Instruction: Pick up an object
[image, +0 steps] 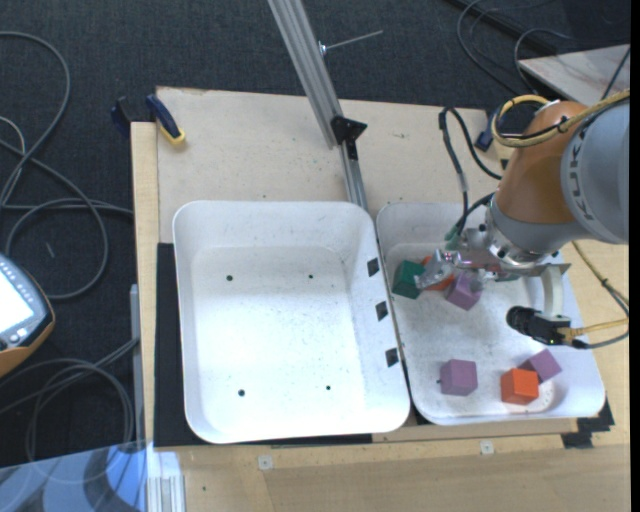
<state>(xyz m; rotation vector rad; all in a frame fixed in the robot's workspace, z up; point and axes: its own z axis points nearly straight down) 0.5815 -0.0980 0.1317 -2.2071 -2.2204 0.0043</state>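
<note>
My gripper (447, 272) hangs low over the back part of the right bin (590, 385), below the grey and orange wrist. A green block (406, 279) lies just to its left, close to the bin's left wall. A purple block (464, 293) sits right beneath and slightly to the right of the gripper, partly hidden by it. I cannot tell whether it touches the gripper. Nearer the front of the bin lie another purple block (458, 377), an orange block (519, 385) and a third purple block (545, 364).
The left bin (200, 330) sits beside the right one, with black clips along their shared wall. A slanted metal pole (320, 80) rises behind the bins. A black cable end (530, 322) hangs from the arm over the right bin.
</note>
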